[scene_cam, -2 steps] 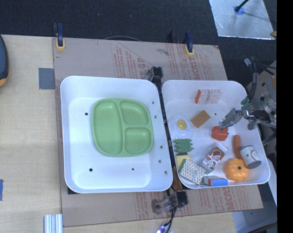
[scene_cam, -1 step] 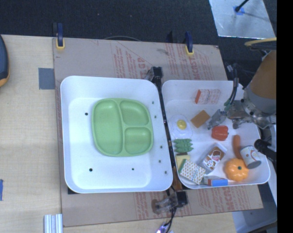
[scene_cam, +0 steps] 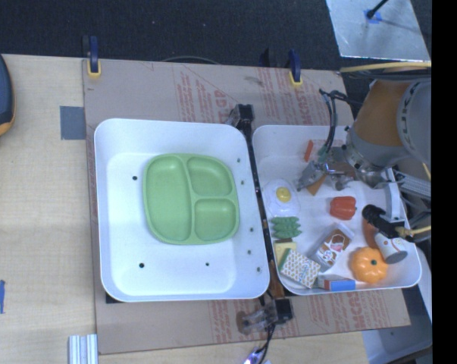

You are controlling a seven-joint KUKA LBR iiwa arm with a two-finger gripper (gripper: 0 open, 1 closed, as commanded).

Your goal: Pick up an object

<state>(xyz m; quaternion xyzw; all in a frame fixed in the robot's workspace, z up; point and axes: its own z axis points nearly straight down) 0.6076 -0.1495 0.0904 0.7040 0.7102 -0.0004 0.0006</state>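
The right bin holds several toy foods. A fried egg lies at its left, with a green leafy piece below it. A red pepper sits in the middle and an orange pumpkin at the lower right. My gripper hangs low over the upper middle of this bin, reaching in from the right. A small orange piece shows right at its lower tip. Whether that piece is held cannot be made out. An orange stick lies just above the gripper.
The left bin carries a green divided plate. Along the right bin's front lie a small carton, a patterned block, a yellow wedge and a blue-and-orange marker. Black clips sit on the rim between the bins.
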